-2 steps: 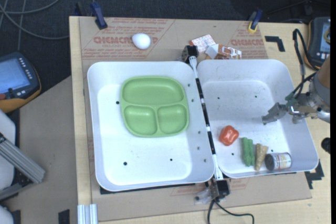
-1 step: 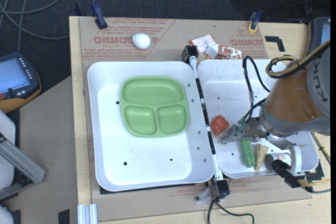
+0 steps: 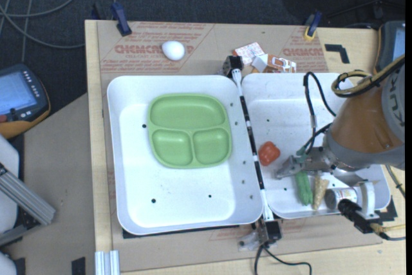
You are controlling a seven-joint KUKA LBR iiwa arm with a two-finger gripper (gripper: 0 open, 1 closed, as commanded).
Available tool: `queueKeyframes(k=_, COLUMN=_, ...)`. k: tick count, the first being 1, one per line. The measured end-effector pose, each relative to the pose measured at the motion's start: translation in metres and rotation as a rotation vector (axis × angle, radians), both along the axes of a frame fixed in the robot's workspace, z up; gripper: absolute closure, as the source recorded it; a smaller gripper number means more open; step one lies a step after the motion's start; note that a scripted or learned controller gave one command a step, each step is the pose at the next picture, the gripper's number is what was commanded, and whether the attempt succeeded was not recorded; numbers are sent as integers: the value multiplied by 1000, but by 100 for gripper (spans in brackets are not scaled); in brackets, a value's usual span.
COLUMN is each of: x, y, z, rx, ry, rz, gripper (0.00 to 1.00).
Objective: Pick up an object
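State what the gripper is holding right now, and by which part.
It cannot be told. The gripper sits low in the right bin, just above a green object and beside an orange one, with nothing visibly clamped.

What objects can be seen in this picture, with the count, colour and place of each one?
shallow white plastic bins: two, white, side by side on the bench
green divided plate: one, green, in the left bin
small orange-red object: one, orange-red, right bin, near the divider
green elongated item: one, green, right bin, by the gripper
tan elongated item: one, tan, beside the green one
white egg-shaped object: one, white, on the board behind the left bin
gripper: one, grey, over the right bin
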State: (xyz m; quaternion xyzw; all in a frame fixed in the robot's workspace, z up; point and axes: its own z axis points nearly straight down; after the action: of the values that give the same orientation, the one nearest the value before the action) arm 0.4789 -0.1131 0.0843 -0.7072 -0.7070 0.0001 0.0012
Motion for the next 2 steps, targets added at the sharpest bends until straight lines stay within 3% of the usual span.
queueKeyframes(k=1, x=0, y=-36, z=0, rx=-3, ry=-3, rz=-1, gripper=0)
queueKeyframes(k=2, x=0, y=-21, z=0, rx=0, ry=-1, rz=1, gripper=0)
